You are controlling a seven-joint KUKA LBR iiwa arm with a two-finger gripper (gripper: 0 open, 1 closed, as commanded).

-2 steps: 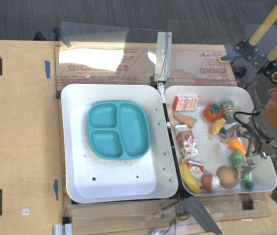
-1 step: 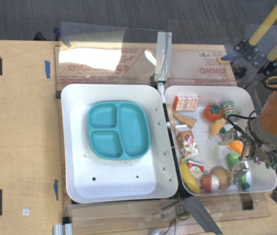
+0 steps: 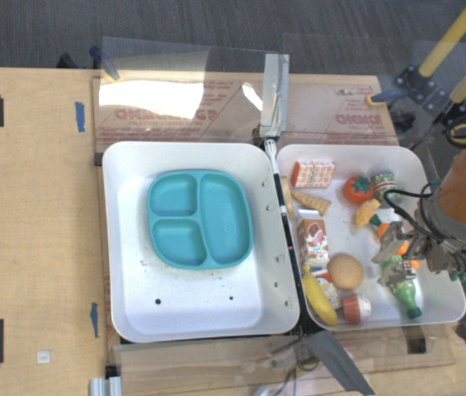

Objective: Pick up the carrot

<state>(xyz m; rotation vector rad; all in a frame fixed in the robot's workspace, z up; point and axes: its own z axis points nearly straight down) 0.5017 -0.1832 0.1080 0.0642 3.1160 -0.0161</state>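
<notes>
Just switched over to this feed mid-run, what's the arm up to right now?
The arm has reached in from the right and its gripper is down in the right bin, among the toy food at that bin's right side. A small orange piece that may be the carrot lies by the gripper, but nothing can be made out as held. A tomato, a banana and a green bottle lie around it. The left bin holds a teal divided plate.

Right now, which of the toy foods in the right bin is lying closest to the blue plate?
The banana, the curved yellow piece at the right bin's lower left corner. It hugs the wall between the bins, while the tomato and green bottle lie farther right.
</notes>
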